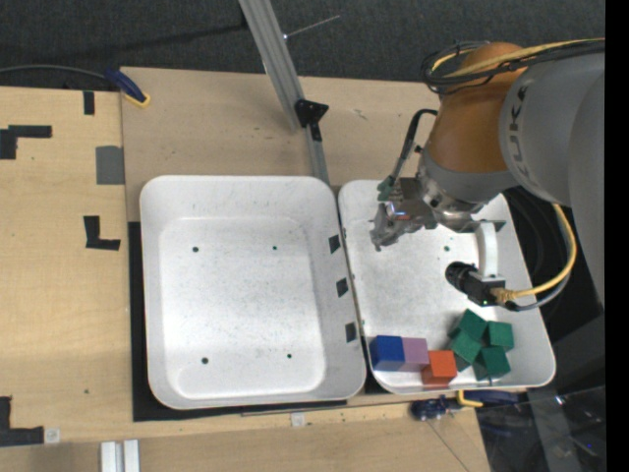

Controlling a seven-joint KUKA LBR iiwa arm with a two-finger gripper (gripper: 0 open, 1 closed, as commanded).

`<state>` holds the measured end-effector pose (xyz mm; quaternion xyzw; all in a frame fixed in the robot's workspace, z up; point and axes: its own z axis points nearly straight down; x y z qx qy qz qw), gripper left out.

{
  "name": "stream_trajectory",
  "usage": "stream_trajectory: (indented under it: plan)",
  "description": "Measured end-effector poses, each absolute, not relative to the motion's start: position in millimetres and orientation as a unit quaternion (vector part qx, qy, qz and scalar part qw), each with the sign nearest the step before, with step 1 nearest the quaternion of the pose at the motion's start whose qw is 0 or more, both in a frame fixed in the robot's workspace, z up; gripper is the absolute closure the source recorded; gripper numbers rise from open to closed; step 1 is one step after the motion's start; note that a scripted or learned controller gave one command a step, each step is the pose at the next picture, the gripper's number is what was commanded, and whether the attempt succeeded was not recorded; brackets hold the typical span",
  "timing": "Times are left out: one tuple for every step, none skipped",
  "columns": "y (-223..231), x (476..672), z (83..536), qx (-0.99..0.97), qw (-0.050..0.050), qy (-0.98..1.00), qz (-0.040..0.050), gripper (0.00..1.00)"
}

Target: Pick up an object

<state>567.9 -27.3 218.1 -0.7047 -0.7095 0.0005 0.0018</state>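
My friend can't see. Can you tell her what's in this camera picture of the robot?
A grey and orange robot arm holds its gripper over the right bin. Blue, purple, orange and green blocks sit at that bin's near edge, beside the left bin.

The gripper (pixel 385 226) hangs over the upper part of the right bin (pixel 413 283), near its left wall, with nothing seen between its fingers. Well below it, along the bin's bottom edge, sit a blue block (pixel 388 351), a lilac block (pixel 416 351), an orange block (pixel 440 366) and a cluster of green blocks (pixel 482 342). The left bin (pixel 157 264) lies to its left on the table (pixel 59 293).
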Motion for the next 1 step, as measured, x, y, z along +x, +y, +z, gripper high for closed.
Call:
stream_trajectory:
  plan:
    - [22.6,552.4,211.8,-0.705,0.002,-0.709,0.0008,1.00]
